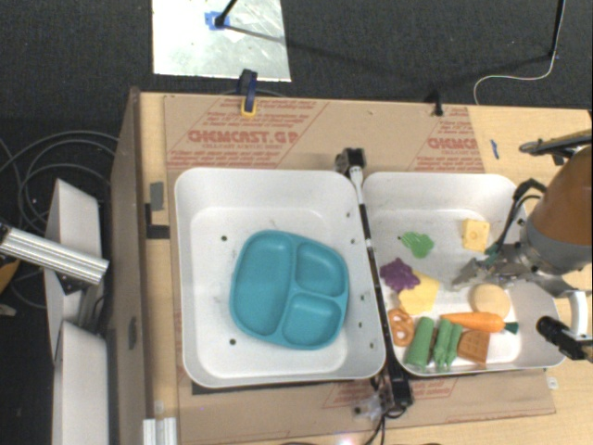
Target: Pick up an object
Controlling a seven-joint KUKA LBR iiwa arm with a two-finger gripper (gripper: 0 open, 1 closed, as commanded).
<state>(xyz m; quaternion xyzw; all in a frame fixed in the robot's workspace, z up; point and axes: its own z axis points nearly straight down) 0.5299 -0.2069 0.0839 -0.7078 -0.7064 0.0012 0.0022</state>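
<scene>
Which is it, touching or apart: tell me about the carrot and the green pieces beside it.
Touching. The camera view shows the carrot's left tip lying against the top of the green pieces, with no white bin floor visible between them.

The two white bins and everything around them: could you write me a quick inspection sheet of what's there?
Surface: bench bearing left bin and right bin.
Job's things: right bin holds toy foods, including carrot, purple grapes, cheese wedge.
Clutter: teal divided plate in left bin.
Grippers: end effector low over right bin; grip unclear.
Cables: white cable, black loops.
Surroundings: dark carpet, shiny sheet.
</scene>
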